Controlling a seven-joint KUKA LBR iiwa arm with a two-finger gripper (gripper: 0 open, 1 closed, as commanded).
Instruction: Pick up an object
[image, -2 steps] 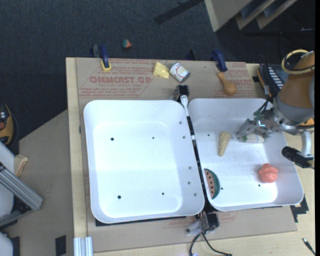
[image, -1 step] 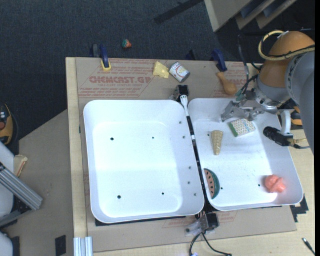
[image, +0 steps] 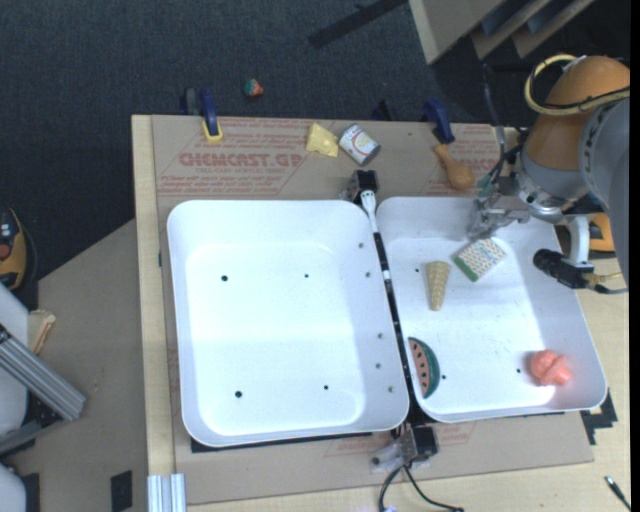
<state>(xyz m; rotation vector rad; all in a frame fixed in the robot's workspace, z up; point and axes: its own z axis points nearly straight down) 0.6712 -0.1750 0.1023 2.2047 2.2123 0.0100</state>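
Observation:
The right bin (image: 560, 320) holds a tan ice-cream cone (image: 437, 284), a green patterned square pad (image: 479, 259), a watermelon slice (image: 423, 366) against its left wall, and a pink lump (image: 548, 368) at the front right. My gripper (image: 490, 222) hangs over the bin's far part, directly above the patterned pad's far edge. The pad looks tilted and sits just under the gripper; whether it is touched or held is unclear. The grey arm with its orange band (image: 585, 85) comes in from the upper right.
The left bin (image: 200, 300) lies beside the right one. On the cardboard behind the bins rest a yellow wedge (image: 322, 140), a small white box (image: 358, 144) and a tan piece (image: 455, 168). Blue clamps (image: 210, 112) grip the far edge.

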